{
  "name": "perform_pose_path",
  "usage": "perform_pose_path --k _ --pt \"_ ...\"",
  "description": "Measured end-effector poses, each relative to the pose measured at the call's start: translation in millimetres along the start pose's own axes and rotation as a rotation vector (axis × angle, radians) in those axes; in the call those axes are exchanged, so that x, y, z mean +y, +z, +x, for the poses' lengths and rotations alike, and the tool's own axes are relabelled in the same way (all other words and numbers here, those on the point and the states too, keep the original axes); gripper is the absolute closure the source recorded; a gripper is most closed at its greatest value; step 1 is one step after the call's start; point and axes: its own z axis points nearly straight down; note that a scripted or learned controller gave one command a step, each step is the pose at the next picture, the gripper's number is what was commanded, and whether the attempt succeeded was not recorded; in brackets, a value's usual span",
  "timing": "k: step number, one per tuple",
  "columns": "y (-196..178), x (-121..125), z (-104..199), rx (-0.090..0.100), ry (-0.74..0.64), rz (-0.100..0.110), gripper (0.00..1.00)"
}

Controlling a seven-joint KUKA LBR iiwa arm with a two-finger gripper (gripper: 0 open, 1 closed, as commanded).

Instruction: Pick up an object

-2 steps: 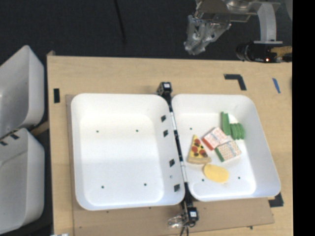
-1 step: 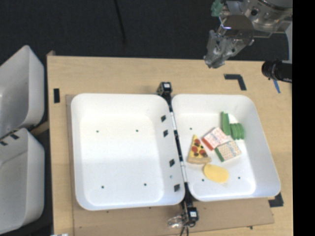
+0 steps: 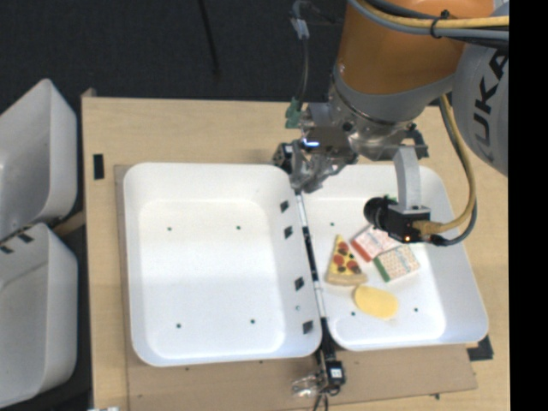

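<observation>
While the grey arm with its broad orange band (image 3: 411, 15) fills the upper right of the camera view, its two-finger gripper (image 3: 310, 168) hangs over the seam between the bins, near their far edge; whether it is wide or narrow cannot be told. On the pale wooden bench (image 3: 171, 114) lie the left shallow white plastic bin (image 3: 137, 229) and the right white bin (image 3: 462, 306). Inside the right bin, near its middle, sit a red-and-green printed card packet (image 3: 387, 255), a toy pizza slice with red topping (image 3: 345, 262) just beside it, and a flat yellow oval piece (image 3: 376, 301) in front.
</observation>
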Motion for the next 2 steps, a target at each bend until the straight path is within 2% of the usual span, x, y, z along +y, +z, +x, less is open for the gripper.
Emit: perform_pose_path --k 1,2 --pt "-19.7 -11.9 -29.5 0.001 0.006 -0.016 1.0" --pt "-39.8 -21.4 -49.3 0.001 0.005 -0.018 1.0"
